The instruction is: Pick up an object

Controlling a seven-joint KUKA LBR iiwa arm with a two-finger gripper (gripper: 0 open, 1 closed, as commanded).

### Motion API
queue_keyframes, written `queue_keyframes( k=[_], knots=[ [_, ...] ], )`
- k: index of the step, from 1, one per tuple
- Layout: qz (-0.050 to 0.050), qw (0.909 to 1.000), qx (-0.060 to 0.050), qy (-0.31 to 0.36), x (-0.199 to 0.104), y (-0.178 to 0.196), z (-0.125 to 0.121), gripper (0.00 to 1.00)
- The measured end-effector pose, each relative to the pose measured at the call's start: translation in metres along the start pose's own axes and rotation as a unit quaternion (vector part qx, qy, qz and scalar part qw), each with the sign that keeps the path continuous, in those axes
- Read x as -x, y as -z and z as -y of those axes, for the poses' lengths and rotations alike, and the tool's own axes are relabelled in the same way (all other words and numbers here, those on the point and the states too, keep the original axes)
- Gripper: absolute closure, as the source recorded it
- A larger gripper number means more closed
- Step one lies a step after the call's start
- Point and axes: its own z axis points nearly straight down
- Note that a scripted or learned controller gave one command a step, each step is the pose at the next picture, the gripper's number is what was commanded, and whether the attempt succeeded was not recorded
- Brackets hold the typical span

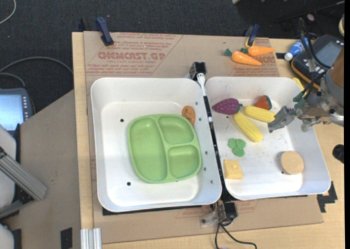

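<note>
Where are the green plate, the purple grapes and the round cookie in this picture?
green plate (143, 149), camera view, on its long left compartment.
purple grapes (226, 105), camera view, on the middle of the bunch.
round cookie (291, 162), camera view, on the middle of its flat top.

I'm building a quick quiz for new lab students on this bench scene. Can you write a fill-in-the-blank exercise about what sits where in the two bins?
1. The green divided plastic tray lies in the ____ bin.
2. Two yellow toy corn cobs lie in the ____ bin.
3. The small leafy toy near the yellow cheese wedge is coloured ____.
4. The two orange toy carrots lie ____ the bins, on the brown board.

Missing words: left; right; green; outside
</note>
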Motion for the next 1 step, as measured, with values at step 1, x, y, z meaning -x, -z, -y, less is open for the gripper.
queue_keyframes(
  k=[1],
  knots=[
    [-0.001, 1.0, -0.004, -0.001, 0.015, -0.1108, -0.0238, 0.0]
  ],
)
